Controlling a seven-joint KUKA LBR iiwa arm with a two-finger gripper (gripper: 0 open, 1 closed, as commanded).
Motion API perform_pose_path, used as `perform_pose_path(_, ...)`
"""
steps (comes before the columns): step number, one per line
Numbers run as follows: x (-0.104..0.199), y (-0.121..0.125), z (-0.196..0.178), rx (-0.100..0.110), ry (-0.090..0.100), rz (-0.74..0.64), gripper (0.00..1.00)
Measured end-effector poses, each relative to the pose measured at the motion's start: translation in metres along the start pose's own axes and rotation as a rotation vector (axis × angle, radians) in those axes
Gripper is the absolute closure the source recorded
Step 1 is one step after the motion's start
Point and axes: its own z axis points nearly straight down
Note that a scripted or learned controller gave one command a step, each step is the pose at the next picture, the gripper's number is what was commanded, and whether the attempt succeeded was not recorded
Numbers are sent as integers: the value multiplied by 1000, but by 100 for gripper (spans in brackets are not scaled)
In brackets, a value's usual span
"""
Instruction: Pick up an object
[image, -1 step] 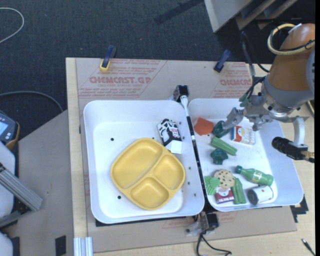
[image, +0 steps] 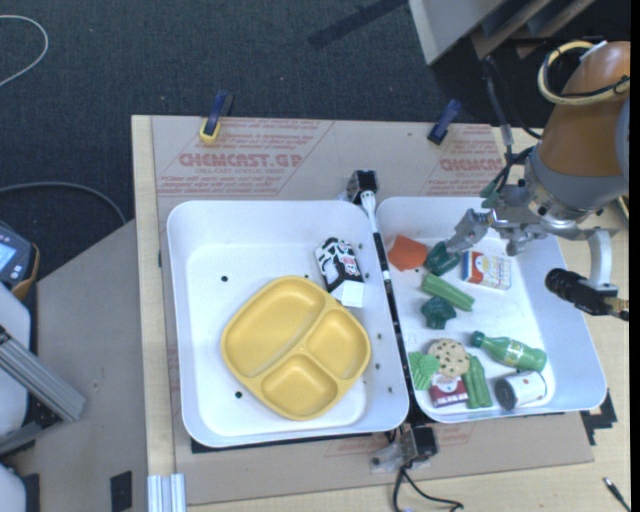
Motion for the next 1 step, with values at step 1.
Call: perform_pose_path(1,10,-4,51,6,1,0,0)
